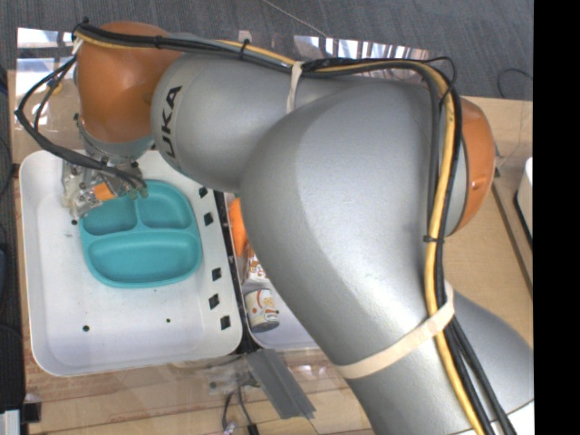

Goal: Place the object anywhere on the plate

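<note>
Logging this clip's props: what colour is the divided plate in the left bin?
Teal, a plain turquoise blue-green; the plate shows clearly in the camera view.

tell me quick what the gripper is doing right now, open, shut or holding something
gripper: cannot be told; it sits over the top left corner of the teal plate, with something orange at it.

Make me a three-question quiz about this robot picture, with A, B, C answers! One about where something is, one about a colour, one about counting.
1. Where does the plate lie?
A. left bin
B. right bin
C. floor

2. What colour is the plate?
A. red
B. teal
C. black

3. How many compartments does the plate have?
A. one
B. three
C. six

Answers:
1 A, it rests in the left bin, under the gripper.
2 B, its surface is teal against the white bin.
3 B, ridges split it into two small sections and one long one.
</note>
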{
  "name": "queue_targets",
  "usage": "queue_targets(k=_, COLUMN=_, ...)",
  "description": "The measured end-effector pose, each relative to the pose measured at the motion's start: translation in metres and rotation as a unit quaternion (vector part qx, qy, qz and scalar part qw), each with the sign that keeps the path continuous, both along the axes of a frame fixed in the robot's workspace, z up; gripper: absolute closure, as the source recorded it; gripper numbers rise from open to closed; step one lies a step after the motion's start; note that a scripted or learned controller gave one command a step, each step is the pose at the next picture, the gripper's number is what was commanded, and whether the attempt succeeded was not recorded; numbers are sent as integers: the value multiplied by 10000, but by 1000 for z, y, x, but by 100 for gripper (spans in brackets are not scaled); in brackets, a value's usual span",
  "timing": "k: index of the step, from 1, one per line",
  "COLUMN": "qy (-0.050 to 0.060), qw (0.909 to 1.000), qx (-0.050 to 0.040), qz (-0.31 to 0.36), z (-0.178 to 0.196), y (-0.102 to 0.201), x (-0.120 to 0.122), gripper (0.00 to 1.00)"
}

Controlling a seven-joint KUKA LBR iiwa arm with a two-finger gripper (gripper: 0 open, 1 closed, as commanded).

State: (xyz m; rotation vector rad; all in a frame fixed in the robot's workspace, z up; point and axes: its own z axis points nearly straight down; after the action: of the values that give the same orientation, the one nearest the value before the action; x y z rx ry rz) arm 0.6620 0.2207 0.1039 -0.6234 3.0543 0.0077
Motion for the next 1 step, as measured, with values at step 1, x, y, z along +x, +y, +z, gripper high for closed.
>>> queue_targets(k=1, qy=60, qw=9682, qx=-73, qz=2502, z=56, y=-27, x=-4, gripper=100)
